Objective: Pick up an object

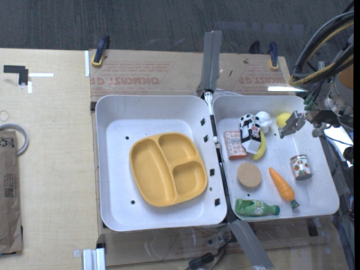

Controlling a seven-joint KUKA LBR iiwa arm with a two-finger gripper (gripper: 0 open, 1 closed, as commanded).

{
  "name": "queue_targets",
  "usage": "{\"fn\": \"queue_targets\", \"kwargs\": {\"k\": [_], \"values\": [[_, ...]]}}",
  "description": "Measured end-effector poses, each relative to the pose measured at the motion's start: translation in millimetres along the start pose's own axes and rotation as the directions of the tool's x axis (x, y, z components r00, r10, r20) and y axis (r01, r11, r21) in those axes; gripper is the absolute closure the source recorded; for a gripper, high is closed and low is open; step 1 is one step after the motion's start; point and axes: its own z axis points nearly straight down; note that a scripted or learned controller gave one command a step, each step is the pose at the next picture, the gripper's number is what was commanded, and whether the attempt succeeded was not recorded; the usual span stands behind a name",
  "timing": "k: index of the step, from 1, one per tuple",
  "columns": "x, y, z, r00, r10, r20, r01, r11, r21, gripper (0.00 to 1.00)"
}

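Dark grey carpet runs along the top, past a pale wood desk (45,151) carrying two white bins side by side on brown cardboard (152,75). Right bin (323,204) holds the loose objects: a carrot (281,184) lying at a slant near the lower right; a small jar (301,167) just beside it toward the right wall; a tan disc (249,175) left of the carrot; a green bottle (255,208) lying on its side along the front wall. Farther back, a red packet (233,144) near the left wall, a banana (260,147) touching a black-and-white toy (249,128), a small white piece (262,117) behind the toy, and a yellow lemon-like ball (283,118) near the back right. Pincer (292,124) sits over the back right of this bin, just beside the yellow ball and well apart from the carrot; nothing visible between its fingers, and their spread cannot be told from this angle. Arm (337,103) comes in from the right edge with black and yellow cables (323,38) looping above it. Left bin (107,151) holds a yellow divided plate (167,169), three compartments, roughly centred. Blue clamps (101,49) pin the cardboard at the back. Brown paper bag (10,190) at far left of the desk.
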Motion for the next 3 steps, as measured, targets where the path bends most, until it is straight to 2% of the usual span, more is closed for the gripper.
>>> {"fn": "queue_targets", "kwargs": {"k": [1,2,3], "values": [[16.8,4.0,48.4,0.995,0.102,0.000,-0.102,0.995,0.001,0.00],[-7.6,-57.4,126.0,1.000,-0.010,0.000,0.010,1.000,0.000,0.00],[-20.0,-58.4,175.2,1.000,0.003,-0.009,-0.003,1.000,0.003,0.00]]}}
